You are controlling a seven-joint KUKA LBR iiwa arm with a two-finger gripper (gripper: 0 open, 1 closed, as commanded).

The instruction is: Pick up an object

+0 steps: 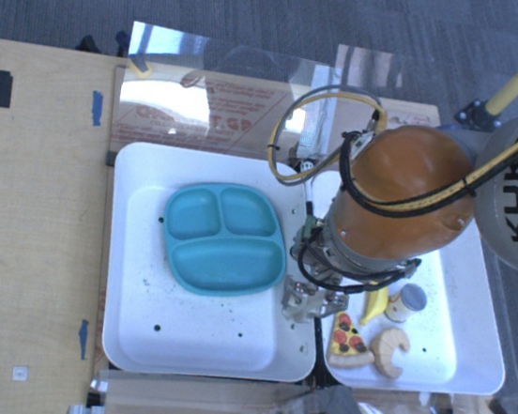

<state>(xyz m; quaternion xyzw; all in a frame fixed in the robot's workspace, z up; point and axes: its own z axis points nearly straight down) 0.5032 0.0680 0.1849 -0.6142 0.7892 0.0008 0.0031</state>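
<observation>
The gripper (305,304) hangs low over the divider between the bins, just right of the blue plate (224,239); whether it grips anything I cannot tell. Likely targets, the pizza slice (346,341), banana (375,305) and croissant (391,350), lie farther right of that plate, loose and within reach.

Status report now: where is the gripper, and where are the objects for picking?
Gripper low at the divide between bins, nothing seen between fingers. Toy pizza slice, yellow banana, tan croissant in right bin. Blue divided plate in left bin.
</observation>
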